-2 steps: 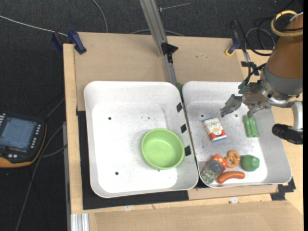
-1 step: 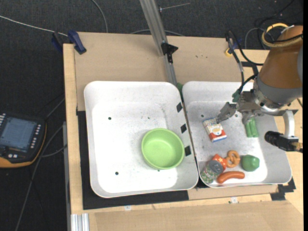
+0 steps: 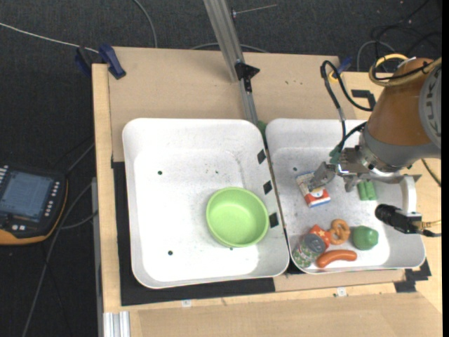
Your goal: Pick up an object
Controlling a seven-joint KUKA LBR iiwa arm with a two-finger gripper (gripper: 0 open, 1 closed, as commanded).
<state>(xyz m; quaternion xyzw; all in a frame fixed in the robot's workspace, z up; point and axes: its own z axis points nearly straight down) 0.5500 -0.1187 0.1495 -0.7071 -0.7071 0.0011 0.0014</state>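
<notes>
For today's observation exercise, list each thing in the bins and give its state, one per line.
Green bowl: upright, mouth up, in the left bin.
Small red and white box: lying in the right bin, just below the gripper.
Sausage: lying flat at the front wall.
Pretzel: lying flat.
Green round fruit: resting beside the pretzel.

I see two bins side by side on the bench (image 3: 175,83). In the left bin (image 3: 151,135), a bowl (image 3: 237,217) sits toward the near right corner. In the right bin (image 3: 295,135), the gripper (image 3: 321,180) hangs over a small carton (image 3: 315,192) near the middle. Along the near wall lie a can (image 3: 309,246), a sausage (image 3: 337,258), a pretzel (image 3: 339,231) and a ball (image 3: 364,238), left to right. A block (image 3: 366,189) lies right of the carton.
</notes>
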